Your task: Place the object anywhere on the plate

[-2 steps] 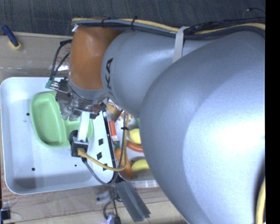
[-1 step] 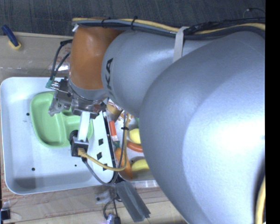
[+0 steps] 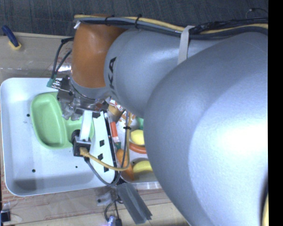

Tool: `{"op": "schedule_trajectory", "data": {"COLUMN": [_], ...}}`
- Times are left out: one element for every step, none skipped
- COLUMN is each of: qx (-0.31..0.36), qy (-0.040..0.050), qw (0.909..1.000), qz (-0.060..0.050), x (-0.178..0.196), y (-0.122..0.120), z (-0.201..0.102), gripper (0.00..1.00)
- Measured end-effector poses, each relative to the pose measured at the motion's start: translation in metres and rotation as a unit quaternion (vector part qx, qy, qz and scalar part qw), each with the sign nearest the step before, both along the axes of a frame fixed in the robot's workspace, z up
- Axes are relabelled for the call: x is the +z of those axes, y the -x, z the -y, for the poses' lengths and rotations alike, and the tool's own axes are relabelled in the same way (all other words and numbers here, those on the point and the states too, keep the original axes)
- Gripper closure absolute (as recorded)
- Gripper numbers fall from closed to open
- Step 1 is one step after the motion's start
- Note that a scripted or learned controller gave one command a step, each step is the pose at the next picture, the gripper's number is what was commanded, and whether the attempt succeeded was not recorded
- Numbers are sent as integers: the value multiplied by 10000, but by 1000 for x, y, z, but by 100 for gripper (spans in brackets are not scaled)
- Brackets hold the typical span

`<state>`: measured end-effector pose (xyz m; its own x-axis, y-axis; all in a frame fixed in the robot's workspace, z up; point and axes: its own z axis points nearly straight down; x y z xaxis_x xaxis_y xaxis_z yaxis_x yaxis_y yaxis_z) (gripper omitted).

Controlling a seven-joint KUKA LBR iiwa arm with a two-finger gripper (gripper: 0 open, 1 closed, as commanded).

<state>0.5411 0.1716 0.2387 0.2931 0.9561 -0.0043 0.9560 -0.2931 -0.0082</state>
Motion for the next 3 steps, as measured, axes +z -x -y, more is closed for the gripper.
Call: {"op": "schedule_trajectory", "data": {"qx": [2, 21, 22], "qy": [1, 5, 7], "qw": [10000, 10000, 10000], "qz": [1, -13, -12], "x": [0, 9, 9], "y": [0, 0, 0], "z": [0, -1, -1], "gripper": [0, 100, 0]}}
